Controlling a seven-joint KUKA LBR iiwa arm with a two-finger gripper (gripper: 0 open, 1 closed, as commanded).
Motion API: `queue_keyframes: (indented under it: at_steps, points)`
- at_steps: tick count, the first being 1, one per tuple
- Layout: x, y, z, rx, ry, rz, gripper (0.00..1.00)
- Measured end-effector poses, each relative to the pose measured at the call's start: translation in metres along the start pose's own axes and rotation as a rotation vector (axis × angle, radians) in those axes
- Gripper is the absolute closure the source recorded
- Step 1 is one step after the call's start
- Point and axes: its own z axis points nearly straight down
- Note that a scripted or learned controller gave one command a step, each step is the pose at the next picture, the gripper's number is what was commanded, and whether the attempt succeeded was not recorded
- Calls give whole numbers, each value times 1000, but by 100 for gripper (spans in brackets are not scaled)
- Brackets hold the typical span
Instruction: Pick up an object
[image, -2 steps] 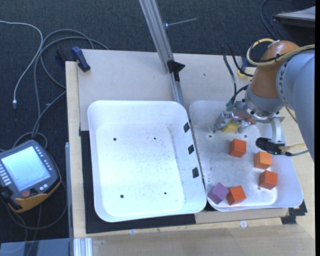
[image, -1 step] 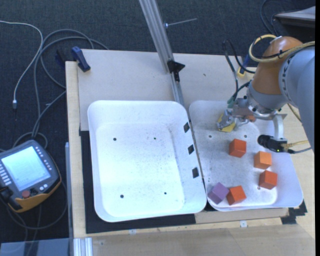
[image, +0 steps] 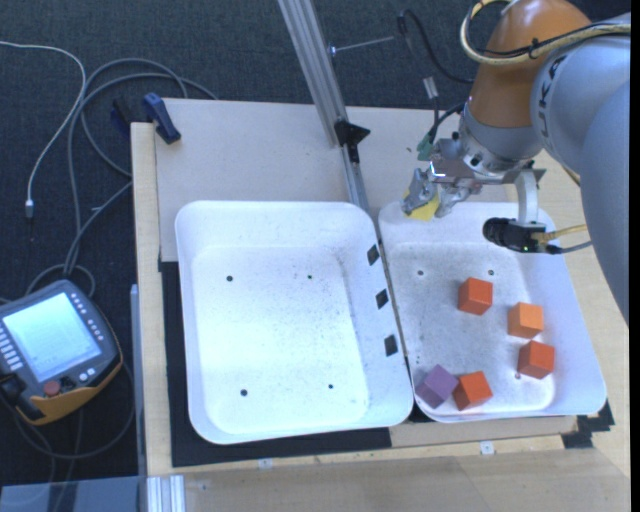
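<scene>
My gripper (image: 431, 200) hangs over the far left corner of the right bin (image: 570, 300), raised above its rim. A small yellow block (image: 428, 209) sits between the fingers, and the gripper is shut on it. On the right bin's floor lie several orange cubes: one (image: 476, 296) mid-bin, one (image: 526, 320) to its right, one (image: 537, 359) below that, and one (image: 472, 390) at the near edge. A purple cube (image: 437, 385) touches that last orange cube on its left.
The left bin (image: 200, 300) lies beside the right one, with black clips (image: 382, 298) along the shared wall. An aluminium post (image: 325, 90) slants up behind the bins. A teach pendant (image: 55, 345) and cables lie on the floor at left.
</scene>
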Motion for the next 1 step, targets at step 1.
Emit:
queue_keyframes:
  at_steps: [1]
  points:
    - [87, 6, 6, 9, 1, 0, 100]
